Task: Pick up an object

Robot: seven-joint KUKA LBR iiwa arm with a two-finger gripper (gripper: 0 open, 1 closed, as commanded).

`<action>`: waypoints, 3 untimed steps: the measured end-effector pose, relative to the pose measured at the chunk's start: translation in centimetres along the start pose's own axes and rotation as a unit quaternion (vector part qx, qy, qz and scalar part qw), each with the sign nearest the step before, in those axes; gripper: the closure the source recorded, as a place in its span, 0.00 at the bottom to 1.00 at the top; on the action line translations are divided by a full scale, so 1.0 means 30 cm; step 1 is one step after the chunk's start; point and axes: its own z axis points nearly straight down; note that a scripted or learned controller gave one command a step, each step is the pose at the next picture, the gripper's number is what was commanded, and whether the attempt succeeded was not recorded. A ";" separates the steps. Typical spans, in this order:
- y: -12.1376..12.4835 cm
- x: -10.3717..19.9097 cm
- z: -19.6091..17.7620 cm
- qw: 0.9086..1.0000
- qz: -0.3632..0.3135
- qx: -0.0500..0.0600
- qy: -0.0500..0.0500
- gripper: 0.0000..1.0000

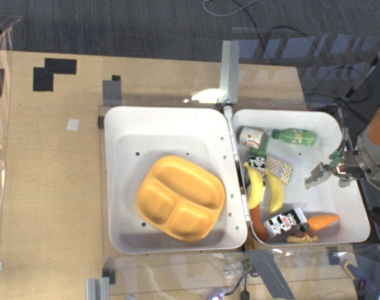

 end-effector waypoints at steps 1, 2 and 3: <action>0.035 -0.051 -0.073 0.999 -0.052 -0.001 0.000 0.00; 0.018 0.108 0.285 0.987 -0.158 -0.006 -0.002 0.00; 0.003 0.247 0.362 0.952 -0.307 -0.010 -0.006 0.00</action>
